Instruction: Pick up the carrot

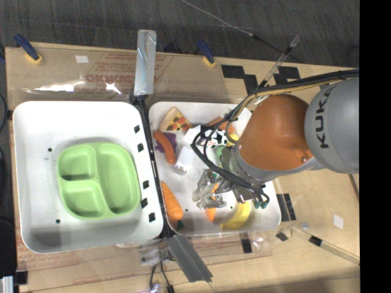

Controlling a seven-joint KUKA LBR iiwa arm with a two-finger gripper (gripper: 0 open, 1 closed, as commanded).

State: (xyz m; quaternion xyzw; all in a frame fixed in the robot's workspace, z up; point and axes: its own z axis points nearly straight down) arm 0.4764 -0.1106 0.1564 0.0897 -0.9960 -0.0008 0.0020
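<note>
Your carrot (pixel 171 202) lies in the right bin, hard against its left wall near the front corner (orange, tapered, a little glossy), flat on the floor, running lengthwise along that wall.

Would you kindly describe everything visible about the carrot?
The carrot is a smooth, glossy orange toy, plastic by its look, tapering from a broad near end to a narrower far end. It lies on its side along the left wall of the right bin, near the front corner, on the bin floor. The gripper is to its right, apart from it, so nothing grips it.
</note>
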